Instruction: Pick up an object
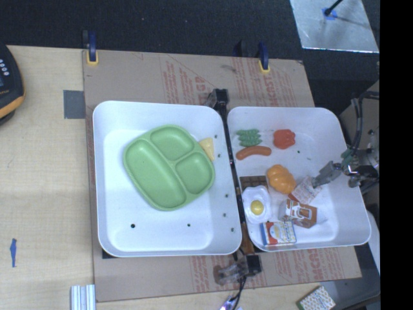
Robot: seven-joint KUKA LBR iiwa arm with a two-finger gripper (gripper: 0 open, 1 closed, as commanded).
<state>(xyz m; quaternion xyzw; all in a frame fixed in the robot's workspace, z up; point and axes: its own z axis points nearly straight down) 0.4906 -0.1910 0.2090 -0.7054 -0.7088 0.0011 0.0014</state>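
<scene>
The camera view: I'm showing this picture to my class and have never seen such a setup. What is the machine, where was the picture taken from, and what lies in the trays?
The picture is taken from one fixed camera above a bench, looking down at a slant. A robot arm reaches in from the right; its gripper hovers over the right bin, and nothing is visibly held. That bin contains toy food: an orange pepper, a red tomato, a sausage, a green vegetable, a fried egg and small packets. The left bin holds a green divided plate.
</scene>
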